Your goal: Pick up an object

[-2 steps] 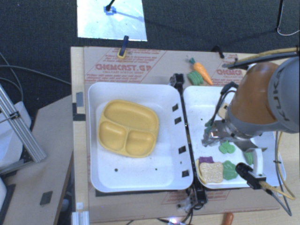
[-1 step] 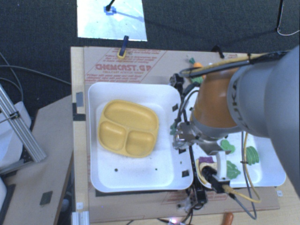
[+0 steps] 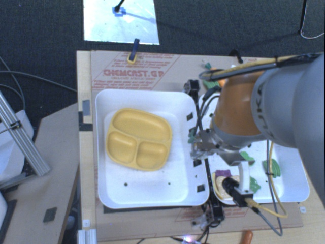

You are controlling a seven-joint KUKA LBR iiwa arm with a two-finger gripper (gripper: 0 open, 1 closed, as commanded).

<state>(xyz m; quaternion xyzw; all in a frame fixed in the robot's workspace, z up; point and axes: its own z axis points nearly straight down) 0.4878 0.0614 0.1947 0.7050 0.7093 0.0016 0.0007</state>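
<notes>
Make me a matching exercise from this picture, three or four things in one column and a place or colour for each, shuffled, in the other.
Things:
1. divided tray
2. arm
3. blue marker
4. green pieces

Places or colours:
A. in the right bin
B. yellow, lying in the left bin
C. on the brown board behind the bins
D. grey with an orange band, over the right bin

Pairs: 1-B, 2-D, 3-C, 4-A

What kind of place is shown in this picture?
Probably a robotics lab bench. A grey arm reaches over two white bins; one holds a yellow divided tray, and loose cables run across the dark carpet.
</notes>
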